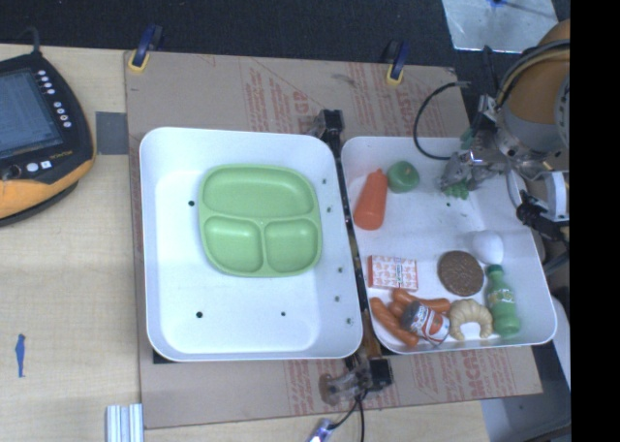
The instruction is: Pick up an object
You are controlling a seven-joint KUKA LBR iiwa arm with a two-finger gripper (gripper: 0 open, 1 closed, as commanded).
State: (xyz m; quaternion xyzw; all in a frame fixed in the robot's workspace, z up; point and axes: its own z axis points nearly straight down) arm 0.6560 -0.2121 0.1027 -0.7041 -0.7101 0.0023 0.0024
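Observation:
My gripper (461, 178) hangs over the far right part of the right bin (426, 227), just right of a green apple (403, 175). A small green bit (456, 192) shows at its tip; what it is cannot be made out. An orange bottle (371, 200) lies near the bin's left wall. Along the near side lie a red-and-white box (393, 272), a brown round cookie (460, 272), a white egg (485, 243), a green bottle (500, 300), a croissant (469, 318), a small can (423, 319) and orange sausages (392, 319).
The left bin (174, 236) holds a light green divided plate (261, 218). A teach pendant (39, 135) lies on the bench at the far left. Black cables (436, 110) loop behind the right bin. Clamps (145, 47) pin the cardboard at the back.

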